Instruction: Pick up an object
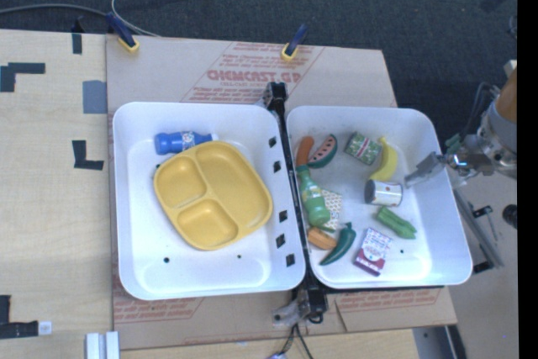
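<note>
We are watching the gripper (423,170) hovering at the right bin's (437,261) right rim, just beside the silver can (383,193); we cannot tell how it is set, and nothing is showing in its grasp. The can is lying between the banana (387,161) and a green pepper (396,223). The yellow tray (212,194) is sitting in the left bin (134,265).

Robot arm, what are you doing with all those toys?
The robot arm reaches in from the right, and its pincer hangs over the right bin's edge, near a small silver can and a banana. It holds nothing yet. That bin also has toy food: a watermelon slice, a green bottle, a green pepper. The left bin holds a yellow tray and a blue bottle.
</note>
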You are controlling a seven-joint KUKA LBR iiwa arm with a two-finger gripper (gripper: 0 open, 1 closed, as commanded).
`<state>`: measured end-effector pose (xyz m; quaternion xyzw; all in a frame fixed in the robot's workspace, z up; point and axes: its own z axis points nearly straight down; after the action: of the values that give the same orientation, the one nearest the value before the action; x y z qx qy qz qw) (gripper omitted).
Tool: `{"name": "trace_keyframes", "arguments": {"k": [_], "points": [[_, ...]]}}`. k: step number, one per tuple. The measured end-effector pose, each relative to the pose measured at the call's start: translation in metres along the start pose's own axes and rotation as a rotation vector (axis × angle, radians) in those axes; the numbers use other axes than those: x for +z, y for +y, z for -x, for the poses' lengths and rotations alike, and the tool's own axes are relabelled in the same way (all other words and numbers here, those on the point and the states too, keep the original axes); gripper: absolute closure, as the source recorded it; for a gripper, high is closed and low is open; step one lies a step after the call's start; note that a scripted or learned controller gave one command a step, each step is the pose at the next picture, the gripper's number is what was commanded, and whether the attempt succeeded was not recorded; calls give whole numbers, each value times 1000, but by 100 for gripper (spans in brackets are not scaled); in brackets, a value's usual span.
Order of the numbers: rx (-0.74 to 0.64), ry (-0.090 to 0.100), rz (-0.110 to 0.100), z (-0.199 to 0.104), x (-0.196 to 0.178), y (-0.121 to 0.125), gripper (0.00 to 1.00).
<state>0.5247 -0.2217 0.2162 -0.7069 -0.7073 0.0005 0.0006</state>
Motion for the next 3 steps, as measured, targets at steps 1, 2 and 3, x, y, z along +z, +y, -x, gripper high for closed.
{"name": "trace_keyframes", "arguments": {"k": [1, 2, 3], "points": [[-2, -1, 7, -19, 128, 74, 0], [-3, -3, 8, -19, 118, 74, 100], [-2, -1, 4, -76, -3, 68, 100]]}}
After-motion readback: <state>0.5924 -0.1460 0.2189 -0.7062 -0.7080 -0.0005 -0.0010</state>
